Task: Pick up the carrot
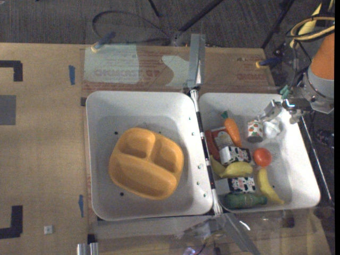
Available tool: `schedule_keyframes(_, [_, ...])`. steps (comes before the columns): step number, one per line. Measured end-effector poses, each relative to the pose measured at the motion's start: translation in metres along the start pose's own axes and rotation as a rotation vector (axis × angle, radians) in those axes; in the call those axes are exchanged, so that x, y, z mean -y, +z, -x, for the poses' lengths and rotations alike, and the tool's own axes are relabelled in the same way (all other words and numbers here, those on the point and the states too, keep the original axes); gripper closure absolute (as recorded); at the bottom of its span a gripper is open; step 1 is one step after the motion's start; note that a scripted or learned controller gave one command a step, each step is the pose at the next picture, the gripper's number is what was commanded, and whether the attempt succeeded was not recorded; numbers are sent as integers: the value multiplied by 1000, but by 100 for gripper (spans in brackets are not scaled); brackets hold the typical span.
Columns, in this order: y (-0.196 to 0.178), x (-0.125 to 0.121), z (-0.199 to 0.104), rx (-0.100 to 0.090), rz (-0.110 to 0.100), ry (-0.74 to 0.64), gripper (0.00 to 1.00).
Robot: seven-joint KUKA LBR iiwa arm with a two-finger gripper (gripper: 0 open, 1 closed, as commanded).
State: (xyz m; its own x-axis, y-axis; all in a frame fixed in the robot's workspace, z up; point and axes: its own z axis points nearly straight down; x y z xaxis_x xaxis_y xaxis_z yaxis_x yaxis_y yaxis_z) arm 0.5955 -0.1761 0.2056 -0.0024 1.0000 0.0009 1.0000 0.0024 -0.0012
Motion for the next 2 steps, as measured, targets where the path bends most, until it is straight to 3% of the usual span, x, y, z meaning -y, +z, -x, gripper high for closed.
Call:
schedule_keyframes(1, [66,-43,-46,0,-1,-73,0])
schedule_keyframes(2, [113,-54,-51,7,17,-238,0])
